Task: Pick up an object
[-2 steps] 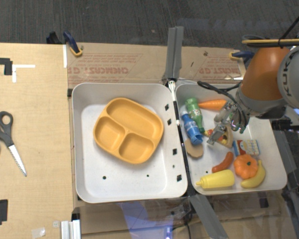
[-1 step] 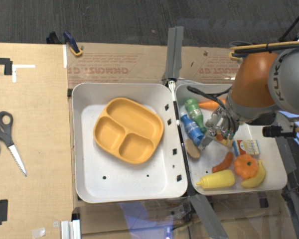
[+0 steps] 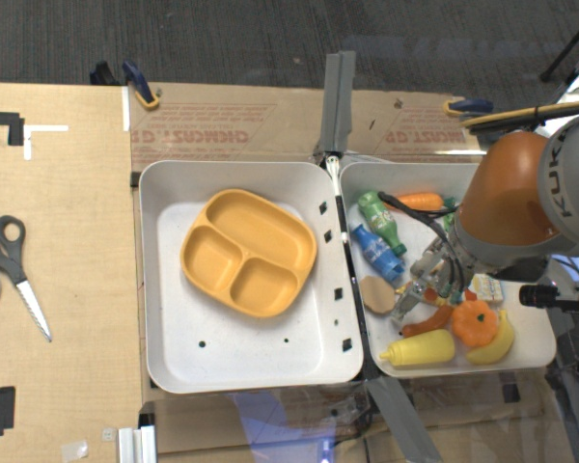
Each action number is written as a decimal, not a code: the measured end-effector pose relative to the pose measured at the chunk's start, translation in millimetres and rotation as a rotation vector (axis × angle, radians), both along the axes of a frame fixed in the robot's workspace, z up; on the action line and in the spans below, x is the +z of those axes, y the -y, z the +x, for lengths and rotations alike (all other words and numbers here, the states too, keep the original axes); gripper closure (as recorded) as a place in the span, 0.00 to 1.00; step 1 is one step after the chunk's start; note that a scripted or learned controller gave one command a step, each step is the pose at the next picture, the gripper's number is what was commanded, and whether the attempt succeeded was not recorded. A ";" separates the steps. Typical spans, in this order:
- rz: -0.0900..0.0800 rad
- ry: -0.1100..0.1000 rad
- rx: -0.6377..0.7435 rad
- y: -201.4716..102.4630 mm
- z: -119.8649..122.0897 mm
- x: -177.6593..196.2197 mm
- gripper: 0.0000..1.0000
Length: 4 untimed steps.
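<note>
Both bins are plain white. The divided plate is a mustardy yellow-orange. Over on the right there's a green bottle, a blue one, a yellow squeeze bottle, an orange pumpkin-looking thing, and grey-handled scissors on tan board.

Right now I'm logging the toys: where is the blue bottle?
The blue bottle lies in the right bin, near its left wall, beside the green bottle.
</note>
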<state>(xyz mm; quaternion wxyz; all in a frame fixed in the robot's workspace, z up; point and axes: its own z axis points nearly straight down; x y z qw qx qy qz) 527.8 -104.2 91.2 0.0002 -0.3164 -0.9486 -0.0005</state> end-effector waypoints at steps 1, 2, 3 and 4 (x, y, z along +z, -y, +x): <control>-0.001 0.001 -0.096 -11.3 19.9 -0.1 0.00; -0.003 0.001 -0.182 -6.1 85.3 0.5 0.00; -0.002 -0.008 -0.240 -5.5 114.0 -0.7 0.00; -0.008 -0.002 -0.238 -3.2 115.3 8.8 1.00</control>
